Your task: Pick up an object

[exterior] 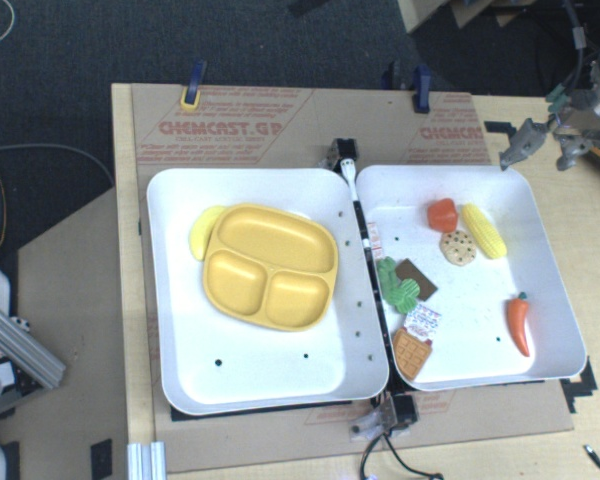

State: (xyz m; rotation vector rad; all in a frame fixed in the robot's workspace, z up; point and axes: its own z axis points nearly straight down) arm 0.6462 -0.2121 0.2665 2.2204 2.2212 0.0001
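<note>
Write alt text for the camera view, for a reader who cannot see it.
Two shallow white bins sit side by side: the left bin holds a yellow three-compartment plastic tray, and the right bin holds small toy foods, including an orange carrot, a yellow corn cob and a round cookie. The grey gripper hangs beyond the right bin's far corner.

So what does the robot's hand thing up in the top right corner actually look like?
The gripper is small, made of pale grey metal, with a dull silvery sheen and angular, blocky parts. Behind it sits a cluster of grey fittings with a small teal-green piece, and a thin dark cable runs up along it toward the top edge. It looks blurred here, so finer markings cannot be made out.
</note>
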